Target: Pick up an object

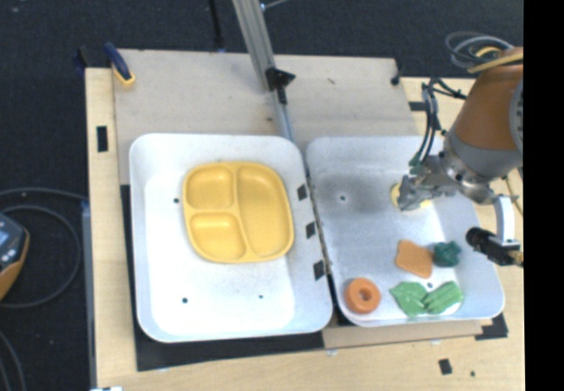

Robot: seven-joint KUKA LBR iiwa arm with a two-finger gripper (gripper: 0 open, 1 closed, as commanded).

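My gripper (412, 193) hangs low over the upper middle of the right bin (352, 169). A small pale yellow object (398, 196) peeks out right at its tip and is mostly hidden by the gripper body. Whether it is held cannot be seen. Lower in the same bin lie an orange wedge (414, 258), a small dark green piece (447, 253), an orange ring (362, 295) and a light green leafy item (427, 298).
The left bin (159, 292) holds a yellow divided plate (238, 210). A metal pole (256, 37) slants up from the bench behind the bins. The grey arm with its orange band (489, 116) comes in from the right.
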